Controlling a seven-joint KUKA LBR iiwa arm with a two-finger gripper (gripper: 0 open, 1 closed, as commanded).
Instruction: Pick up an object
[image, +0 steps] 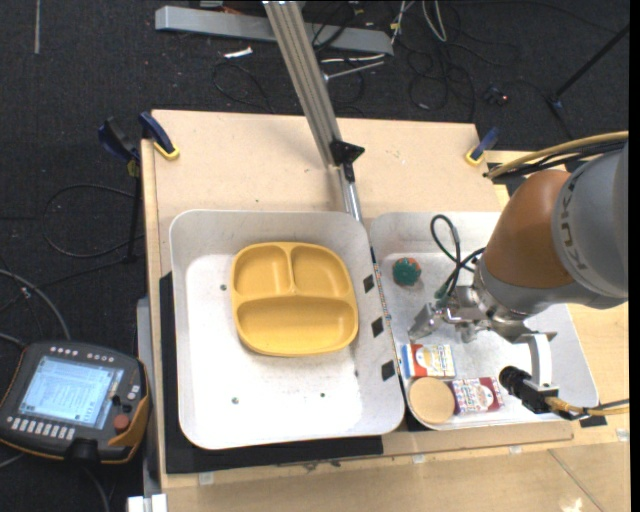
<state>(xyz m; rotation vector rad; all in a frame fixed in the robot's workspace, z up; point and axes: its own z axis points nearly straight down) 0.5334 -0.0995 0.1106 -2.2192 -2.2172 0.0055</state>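
We look down from one fixed camera set high above the bench (250, 150), at a slant, far enough to take in both white bins (200, 400) and the dark floor beyond.

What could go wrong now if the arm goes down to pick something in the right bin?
1. The small carton, the round tan lid and the red-and-white pack lie crowded together, so the hand may push one aside instead of gripping it.
2. The green ball could roll away when touched.
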